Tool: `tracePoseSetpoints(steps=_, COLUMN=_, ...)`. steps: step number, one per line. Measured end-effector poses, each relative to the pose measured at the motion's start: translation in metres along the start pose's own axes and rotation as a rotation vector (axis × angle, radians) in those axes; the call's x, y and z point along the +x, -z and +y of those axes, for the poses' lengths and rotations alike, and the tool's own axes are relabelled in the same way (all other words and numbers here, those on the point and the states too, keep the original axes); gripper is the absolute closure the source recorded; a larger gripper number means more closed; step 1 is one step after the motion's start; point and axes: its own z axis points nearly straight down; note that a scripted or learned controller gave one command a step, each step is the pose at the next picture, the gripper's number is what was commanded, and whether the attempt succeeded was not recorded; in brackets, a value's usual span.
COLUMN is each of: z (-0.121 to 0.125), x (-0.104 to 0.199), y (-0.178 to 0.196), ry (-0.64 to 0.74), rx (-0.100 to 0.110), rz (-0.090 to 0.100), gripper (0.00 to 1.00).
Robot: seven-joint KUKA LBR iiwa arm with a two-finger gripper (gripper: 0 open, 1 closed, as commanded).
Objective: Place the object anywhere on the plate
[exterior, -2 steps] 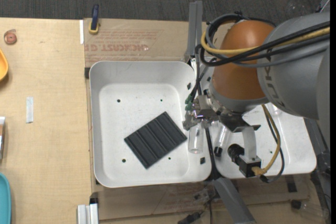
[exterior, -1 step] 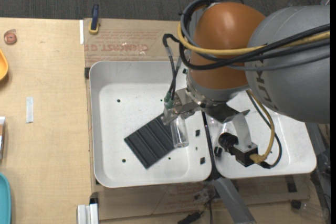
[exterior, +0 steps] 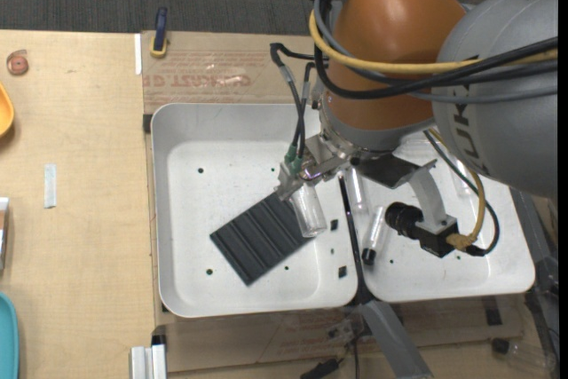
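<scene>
We saw an arm [exterior: 497, 84] with a smooth grey shell that bore dark lettering, partly cut off, on its side. Above the wrist sat a broad, rounded orange band [exterior: 395, 49], glossy under the light. Black cables and one yellow cable [exterior: 390, 67] looped across that band, and thinner black leads ran down its left side. Below it came a grey metal flange. The end effector [exterior: 306, 195] carried silver and clear parts with a small green piece, and a black fitting [exterior: 417, 226] with a yellow lead hung beside it.
</scene>
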Motion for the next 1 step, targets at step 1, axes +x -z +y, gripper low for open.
tracePoseSetpoints(steps=1, z=0.0379, x=0.0007, y=-0.0033, ry=0.167, rx=-0.001, rz=0.0, gripper=1.0)
